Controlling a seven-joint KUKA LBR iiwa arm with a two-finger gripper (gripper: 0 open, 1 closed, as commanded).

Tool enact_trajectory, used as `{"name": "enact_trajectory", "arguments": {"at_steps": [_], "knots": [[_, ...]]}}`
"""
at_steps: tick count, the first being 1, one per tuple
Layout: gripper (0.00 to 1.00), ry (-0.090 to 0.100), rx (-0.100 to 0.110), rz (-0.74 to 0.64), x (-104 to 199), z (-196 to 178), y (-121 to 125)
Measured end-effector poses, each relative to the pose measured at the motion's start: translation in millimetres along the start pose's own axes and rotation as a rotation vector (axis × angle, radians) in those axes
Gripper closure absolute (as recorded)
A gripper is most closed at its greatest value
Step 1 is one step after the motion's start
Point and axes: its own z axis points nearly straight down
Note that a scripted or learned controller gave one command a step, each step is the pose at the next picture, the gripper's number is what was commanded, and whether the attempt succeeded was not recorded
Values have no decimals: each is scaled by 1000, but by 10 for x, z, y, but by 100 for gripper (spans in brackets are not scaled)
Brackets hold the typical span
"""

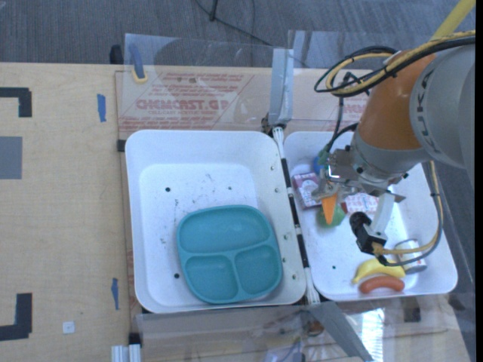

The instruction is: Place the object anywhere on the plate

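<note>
Plate [226, 253] sits against left bin's [147, 164] front-right walls.

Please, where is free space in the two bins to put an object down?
Free: the three compartments of the teal plate, and the left bin floor behind and left of it. Crowded: the right bin, with the gripper over packets, carrot, banana and sausage.

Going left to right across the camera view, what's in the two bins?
Teal plate in the left bin → pink-and-white packet → orange carrot toy → banana resting against a hot dog toy.
</note>
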Motion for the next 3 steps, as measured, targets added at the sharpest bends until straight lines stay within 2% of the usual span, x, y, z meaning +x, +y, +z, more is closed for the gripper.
{"name": "enact_trajectory", "arguments": {"at_steps": [1,2,3], "knots": [[100,2,3,106,835,3,-314],[0,1,2,105,835,2,-314],[0,1,-2,199,634,-201,-233]]}}
